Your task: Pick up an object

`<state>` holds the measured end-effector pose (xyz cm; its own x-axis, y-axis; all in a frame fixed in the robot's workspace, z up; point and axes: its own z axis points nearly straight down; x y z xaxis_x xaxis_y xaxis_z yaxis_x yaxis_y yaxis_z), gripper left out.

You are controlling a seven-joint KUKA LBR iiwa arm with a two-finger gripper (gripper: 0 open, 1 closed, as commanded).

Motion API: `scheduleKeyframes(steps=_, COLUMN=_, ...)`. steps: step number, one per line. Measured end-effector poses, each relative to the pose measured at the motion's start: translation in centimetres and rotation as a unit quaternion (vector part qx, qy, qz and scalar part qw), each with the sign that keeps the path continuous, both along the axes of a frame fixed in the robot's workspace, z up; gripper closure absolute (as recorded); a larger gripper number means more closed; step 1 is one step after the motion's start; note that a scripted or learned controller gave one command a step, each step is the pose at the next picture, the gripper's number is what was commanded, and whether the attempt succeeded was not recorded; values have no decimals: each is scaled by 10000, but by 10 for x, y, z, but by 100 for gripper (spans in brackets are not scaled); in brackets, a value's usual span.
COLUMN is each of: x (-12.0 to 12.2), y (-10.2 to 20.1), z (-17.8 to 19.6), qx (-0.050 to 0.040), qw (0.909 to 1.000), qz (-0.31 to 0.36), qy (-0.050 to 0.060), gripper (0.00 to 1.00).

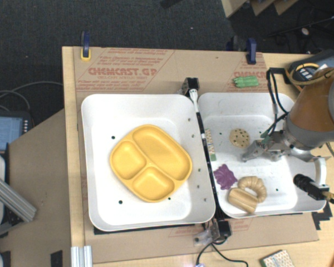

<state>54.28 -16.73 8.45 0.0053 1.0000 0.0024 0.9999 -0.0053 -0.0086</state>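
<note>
Left bin (94, 149): holds a yellow divided tray (150, 163), three compartments, lying flat near the bin's middle. Nothing sits in its compartments. It is well apart from the arm.

Divider between the bins: a dark strip (199, 129) runs along the shared edge, with a black fitting at its far end.

Right bin (228, 102): four small candidates. A round speckled cookie (239, 137) lies toward the middle. A purple crumpled piece (225, 176) lies near the bin's left wall. Just beside it, toward the near edge, are a tan ring-shaped pastry (253, 186) and a tan bread roll (241, 201), touching each other.

Hand (255, 152): low inside the right bin, just right of the cookie and above the pastry in the picture, reaching in from the right. No object is visible between its fingers; the metal parts blur against the white floor, so how far it is open I cannot tell.

Behind the bin, a green item (245, 82) rests on the surface (128, 71).

Progress, as a judgement: approach looks done, grasp not. Every object lies on a bin floor; none is lifted. Remaining: close on one item, likely the cookie or the pastry since they are nearest, then raise it clear.
</note>
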Motion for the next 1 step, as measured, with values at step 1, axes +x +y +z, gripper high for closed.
scheduleKeyframes(steps=1, x=85, y=62, z=1, qx=-17, qw=10000, qz=47, qy=-73, gripper=0)
